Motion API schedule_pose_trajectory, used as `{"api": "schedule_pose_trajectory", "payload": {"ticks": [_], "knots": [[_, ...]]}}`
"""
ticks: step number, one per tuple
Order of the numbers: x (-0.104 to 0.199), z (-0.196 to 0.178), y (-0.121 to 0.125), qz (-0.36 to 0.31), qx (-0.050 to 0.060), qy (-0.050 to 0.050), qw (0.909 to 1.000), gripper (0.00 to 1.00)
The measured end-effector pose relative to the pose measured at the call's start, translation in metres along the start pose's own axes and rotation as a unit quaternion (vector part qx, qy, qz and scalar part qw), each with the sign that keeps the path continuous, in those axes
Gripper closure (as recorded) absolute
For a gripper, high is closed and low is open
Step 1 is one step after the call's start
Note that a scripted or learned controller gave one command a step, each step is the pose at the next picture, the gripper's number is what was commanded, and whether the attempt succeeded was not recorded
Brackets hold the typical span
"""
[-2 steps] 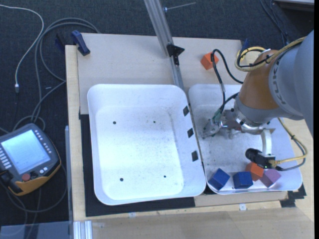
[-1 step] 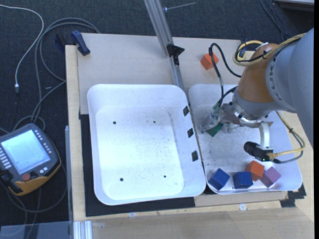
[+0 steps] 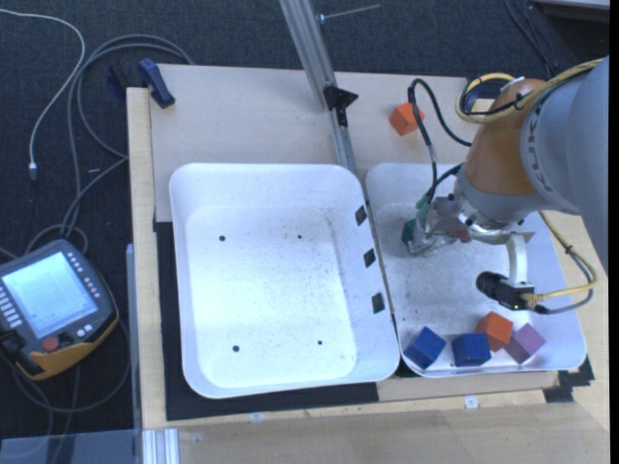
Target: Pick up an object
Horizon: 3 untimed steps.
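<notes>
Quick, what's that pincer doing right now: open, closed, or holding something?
Pincer: cannot be told; it sits low in the right bin, away from the blocks.

arm (image 3: 571, 133): grey | orange band (image 3: 498, 158) | black cables (image 3: 426, 124)

Two white bins: left bin (image 3: 193, 259), right bin (image 3: 571, 341). Four small blocks in the right bin's near corner: two blue, one (image 3: 424, 347) and another (image 3: 471, 349), one orange block (image 3: 497, 329), one purple block (image 3: 526, 342). One more orange cube (image 3: 406, 119) outside the bins on the bench (image 3: 242, 114). One blue clamp (image 3: 155, 82) at the bench's far left corner. One handheld control pad (image 3: 48, 303) on the floor, left. One metal pole (image 3: 305, 37).
</notes>
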State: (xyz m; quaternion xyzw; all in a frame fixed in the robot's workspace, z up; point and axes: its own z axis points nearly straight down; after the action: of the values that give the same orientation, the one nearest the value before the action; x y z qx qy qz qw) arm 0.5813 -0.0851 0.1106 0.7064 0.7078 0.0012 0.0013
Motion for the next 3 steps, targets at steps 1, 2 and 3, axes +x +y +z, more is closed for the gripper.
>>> {"api": "schedule_pose_trajectory", "payload": {"ticks": [1,2,3], "knots": [[0.0,0.001,0.0,0.0,0.001,0.0,1.0,0.0],[0.016,-0.094,0.003,-0.001,-0.003,0.0,1.0,0.0],[-0.007,0.016,-0.004,0.002,0.007,0.001,1.0,0.0]]}}
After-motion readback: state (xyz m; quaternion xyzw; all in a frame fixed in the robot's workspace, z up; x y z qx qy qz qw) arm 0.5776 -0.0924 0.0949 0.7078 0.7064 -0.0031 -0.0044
